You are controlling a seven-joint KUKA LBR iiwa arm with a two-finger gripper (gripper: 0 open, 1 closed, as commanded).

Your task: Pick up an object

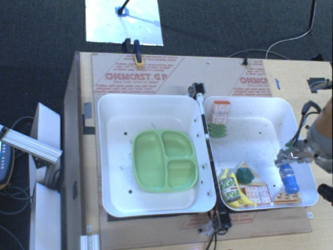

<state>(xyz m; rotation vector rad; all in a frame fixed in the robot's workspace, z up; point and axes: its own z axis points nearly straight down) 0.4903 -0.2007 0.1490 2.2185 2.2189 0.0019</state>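
Bottle (289, 179), blue with white cap, lies beneath gripper (291, 155), whose grip I cannot tell.

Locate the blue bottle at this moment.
The blue bottle lies in the right bin, near its right wall toward the front, just below the gripper and right of the flat red-and-white pack.

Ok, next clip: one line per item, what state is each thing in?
green divided plate: flat in the left bin, nothing on it
orange carton: at the right bin's far left corner
blue bottle: lying in the right bin, just below the gripper
bananas: lying by the near wall
gripper: over the right bin's right side
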